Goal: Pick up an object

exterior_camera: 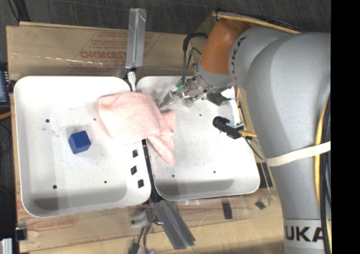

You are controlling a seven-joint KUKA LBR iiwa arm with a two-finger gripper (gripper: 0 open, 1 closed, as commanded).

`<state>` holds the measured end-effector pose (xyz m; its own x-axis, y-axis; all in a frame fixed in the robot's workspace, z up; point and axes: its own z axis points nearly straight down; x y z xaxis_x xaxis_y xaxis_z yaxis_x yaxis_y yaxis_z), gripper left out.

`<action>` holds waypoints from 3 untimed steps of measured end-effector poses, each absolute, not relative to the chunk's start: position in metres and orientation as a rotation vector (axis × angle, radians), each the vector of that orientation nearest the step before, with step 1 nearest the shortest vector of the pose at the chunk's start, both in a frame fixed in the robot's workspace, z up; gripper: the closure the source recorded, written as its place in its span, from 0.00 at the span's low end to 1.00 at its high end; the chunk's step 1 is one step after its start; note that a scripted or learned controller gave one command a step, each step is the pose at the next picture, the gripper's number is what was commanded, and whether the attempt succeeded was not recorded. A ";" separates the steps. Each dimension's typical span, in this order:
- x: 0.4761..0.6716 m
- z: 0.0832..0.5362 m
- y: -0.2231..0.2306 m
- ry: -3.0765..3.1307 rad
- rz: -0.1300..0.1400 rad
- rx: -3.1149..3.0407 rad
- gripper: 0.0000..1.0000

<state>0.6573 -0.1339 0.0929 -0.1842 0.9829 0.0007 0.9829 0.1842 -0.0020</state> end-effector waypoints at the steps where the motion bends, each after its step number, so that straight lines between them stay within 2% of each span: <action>1: 0.598 0.092 -0.106 -2.625 0.002 -1.723 0.00; 2: 0.611 0.093 -0.098 -2.801 0.000 -1.428 0.00; 3: 0.639 0.094 -0.095 -2.905 0.000 -1.204 0.00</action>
